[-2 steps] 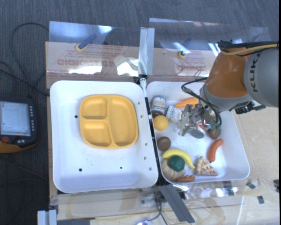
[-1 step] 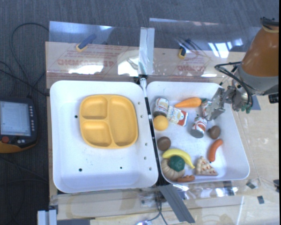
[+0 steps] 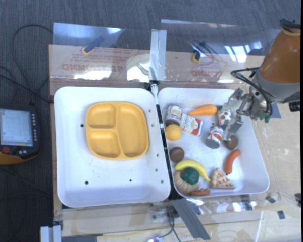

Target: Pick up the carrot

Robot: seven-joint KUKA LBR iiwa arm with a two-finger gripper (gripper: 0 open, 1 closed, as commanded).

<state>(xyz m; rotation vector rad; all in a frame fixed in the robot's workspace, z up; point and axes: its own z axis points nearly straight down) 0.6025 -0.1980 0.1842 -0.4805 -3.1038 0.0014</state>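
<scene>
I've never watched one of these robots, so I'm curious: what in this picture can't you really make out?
- Gripper: small and blurred in the camera view; whether it is open or shut is unclear.
- Arm: cut off by the right edge.
- Can label: too small to read.
- Carrot: its right tip is hard to separate from neighbouring items.

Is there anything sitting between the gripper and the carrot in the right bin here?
Yes. A small red-and-white round toy lies just right of the orange carrot, between its thick end and the gripper. A grey tin can sits below that. From above, the carrot's top looks uncovered.
</scene>
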